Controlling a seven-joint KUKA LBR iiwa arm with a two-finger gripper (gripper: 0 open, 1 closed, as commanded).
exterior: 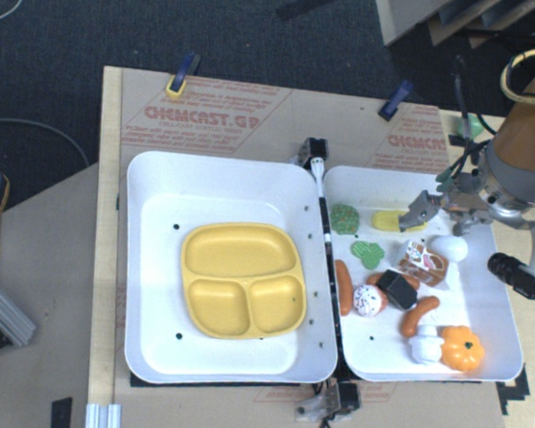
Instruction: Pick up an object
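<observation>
While the grey arm with its orange band reaches in over the right-hand shallow white bin (509, 349), the two-finger gripper (425, 210) hangs at that bin's far end, just above a flat yellow piece (387, 220) lying against the back wall. Fingers look dark and angled down toward the yellow piece; whether they are apart or together I cannot tell from this slant. Nothing is visibly held between them.

Contents of the right bin, placed from the yellow piece:
- green leafy toy (345, 218), just beside it toward the divider.
- second, smaller green piece (368, 255), nearer the camera.
- white egg-shaped object (450, 247), on the arm's side, close to the gripper.
- red-and-white patterned item (424, 261), beside the egg.
- long orange-red sausage shape (342, 287) along the divider.
- speckled white ball (367, 301) and small black block (397, 289), touching or nearly so.
- another sausage-like red piece (421, 314), a white lump (425, 347), and an orange plastic pumpkin (462, 348) at the near end.

Left-hand white bin (142, 243) carries a yellow three-compartment plastic tray (242, 279), well apart from the gripper.

Progress, as judged: early. Every object sits on the bin floor; no lift is done. The gripper appears positioned for an approach, likely to the yellow piece or the egg, though which is uncertain. Remaining: descend, close on one item, raise it clear. Crowding near the egg could spoil a clean grip.
</observation>
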